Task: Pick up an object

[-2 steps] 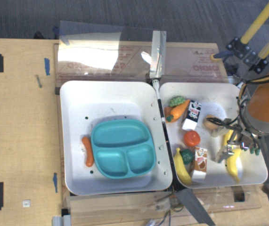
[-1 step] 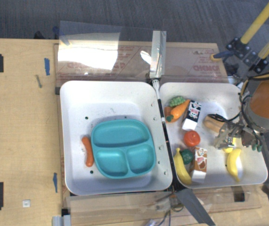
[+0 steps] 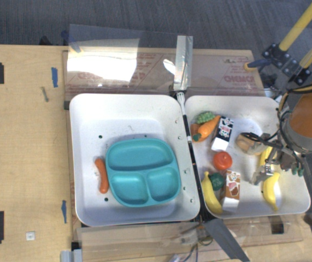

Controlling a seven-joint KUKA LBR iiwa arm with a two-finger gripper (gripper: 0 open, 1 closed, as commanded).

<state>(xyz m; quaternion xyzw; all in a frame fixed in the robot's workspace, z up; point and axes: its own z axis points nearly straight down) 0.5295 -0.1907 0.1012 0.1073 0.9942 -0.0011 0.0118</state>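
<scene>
The hand (image 3: 269,167) hung low in the right bin (image 3: 300,203), close above a yellow banana (image 3: 271,190); whether it was clamped on anything could not be told. A teal tray (image 3: 143,171) and an orange sausage (image 3: 101,174) lay in the left bin (image 3: 84,113).

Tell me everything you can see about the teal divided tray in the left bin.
The teal tray looks like smooth moulded plastic with rounded corners. It has three compartments: one long one across the top and two smaller ones below. It lies flat and slightly turned on the floor of the left bin, toward the near side. Nothing sits in it. An orange sausage-shaped toy lies just beside its left edge, touching or nearly so.
</scene>
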